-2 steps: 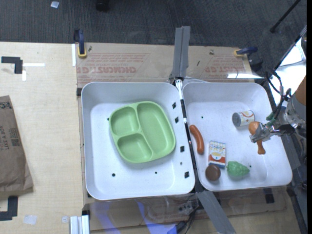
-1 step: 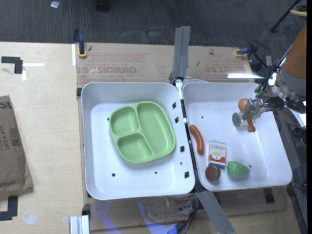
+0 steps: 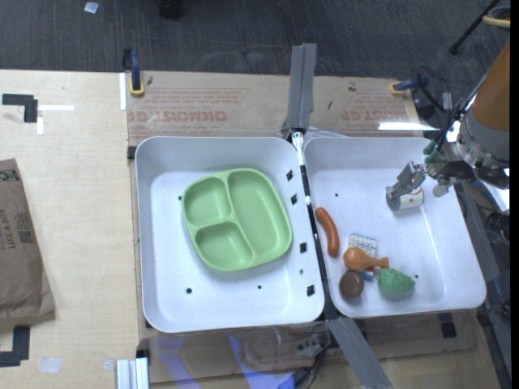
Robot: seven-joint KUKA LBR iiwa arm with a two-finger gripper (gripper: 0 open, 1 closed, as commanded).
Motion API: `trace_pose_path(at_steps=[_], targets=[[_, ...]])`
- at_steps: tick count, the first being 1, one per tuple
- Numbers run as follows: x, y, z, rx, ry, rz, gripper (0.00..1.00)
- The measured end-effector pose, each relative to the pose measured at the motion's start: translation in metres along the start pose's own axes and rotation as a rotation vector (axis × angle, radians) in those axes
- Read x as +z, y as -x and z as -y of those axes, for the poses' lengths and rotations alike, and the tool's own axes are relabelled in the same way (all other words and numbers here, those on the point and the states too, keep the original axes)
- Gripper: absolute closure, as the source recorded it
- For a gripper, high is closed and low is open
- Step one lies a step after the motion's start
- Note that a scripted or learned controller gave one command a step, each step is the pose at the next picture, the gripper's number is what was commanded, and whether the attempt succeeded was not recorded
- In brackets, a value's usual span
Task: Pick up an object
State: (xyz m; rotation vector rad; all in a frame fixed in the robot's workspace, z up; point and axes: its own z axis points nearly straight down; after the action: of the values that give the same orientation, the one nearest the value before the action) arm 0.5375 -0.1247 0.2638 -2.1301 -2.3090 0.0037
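Hand [image 3: 404, 194], finger spacing not discernible, hovers over bare floor in the far part of the right bin [image 3: 454, 241]. The sausage [image 3: 328, 230], orange toy [image 3: 362, 258], brown ball [image 3: 351, 284] and green toy [image 3: 396, 283] crowd the near side. A descent here would likely grasp nothing; within the cluster, neighbours could be nudged aside.

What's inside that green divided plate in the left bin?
The green plate has three compartments, and all three look bare; no food or toys rest in them. It lies flat in the left bin, so the bin floor beneath it is covered and can't be seen.
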Motion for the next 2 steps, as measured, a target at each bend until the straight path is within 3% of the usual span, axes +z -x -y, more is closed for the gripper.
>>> trace_pose_path(at_steps=[1, 2], targets=[[-0.029, 0.035, 0.021, -0.274, 0.002, 0.001, 0.00], [0.061, -0.006, 0.060, -0.197, -0.001, -0.001, 0.00]])
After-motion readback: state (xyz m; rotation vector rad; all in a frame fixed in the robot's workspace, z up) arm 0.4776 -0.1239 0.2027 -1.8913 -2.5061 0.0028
